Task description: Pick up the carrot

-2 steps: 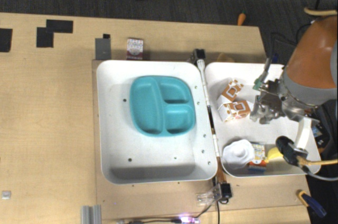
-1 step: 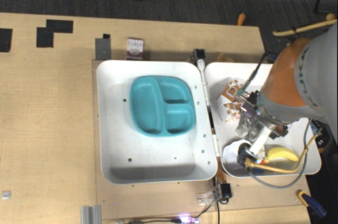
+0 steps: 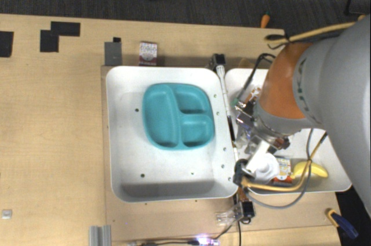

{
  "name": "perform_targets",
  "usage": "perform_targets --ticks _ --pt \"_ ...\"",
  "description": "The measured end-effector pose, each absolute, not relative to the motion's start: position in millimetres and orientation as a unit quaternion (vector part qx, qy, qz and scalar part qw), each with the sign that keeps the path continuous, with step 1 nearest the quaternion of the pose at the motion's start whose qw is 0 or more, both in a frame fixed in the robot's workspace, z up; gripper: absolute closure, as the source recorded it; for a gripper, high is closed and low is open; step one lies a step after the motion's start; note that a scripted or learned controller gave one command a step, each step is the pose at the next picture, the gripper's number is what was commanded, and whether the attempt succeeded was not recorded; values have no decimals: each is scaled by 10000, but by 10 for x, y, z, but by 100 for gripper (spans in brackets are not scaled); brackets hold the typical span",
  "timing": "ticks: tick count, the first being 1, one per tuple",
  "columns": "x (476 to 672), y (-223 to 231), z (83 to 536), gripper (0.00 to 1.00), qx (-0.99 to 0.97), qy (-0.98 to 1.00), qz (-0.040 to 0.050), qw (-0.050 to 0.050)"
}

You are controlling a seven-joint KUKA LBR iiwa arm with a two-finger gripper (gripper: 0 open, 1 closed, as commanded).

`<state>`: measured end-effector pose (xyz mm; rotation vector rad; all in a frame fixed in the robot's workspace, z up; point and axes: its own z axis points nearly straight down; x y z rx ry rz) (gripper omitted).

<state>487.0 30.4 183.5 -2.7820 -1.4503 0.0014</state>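
The arm reaches in from the right and hangs low over the right bin (image 3: 342,181), covering most of it. Its gripper (image 3: 248,136) is down at the bin's left side, close to the wall shared with the left bin. A small orange-red patch (image 3: 282,178) shows at the bin's front edge, just below the wrist and left of a yellow banana (image 3: 308,170); it may be the carrot, but most of it is hidden. I see nothing held.
The left bin (image 3: 124,175) holds a teal divided plate (image 3: 177,115) in its middle. A small patterned block (image 3: 148,53) and a grey bracket (image 3: 113,52) stand on the bench behind that bin. Cables trail along the front edge.
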Motion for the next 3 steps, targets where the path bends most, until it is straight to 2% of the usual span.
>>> perform_targets --ticks 1,2,3 --pt "4885 -611 2665 100 -8738 -4862 -25 -29" --pt "4861 662 1972 100 -8620 -5069 12 38" --pt "5035 133 2809 100 -7583 -6520 -30 -28"
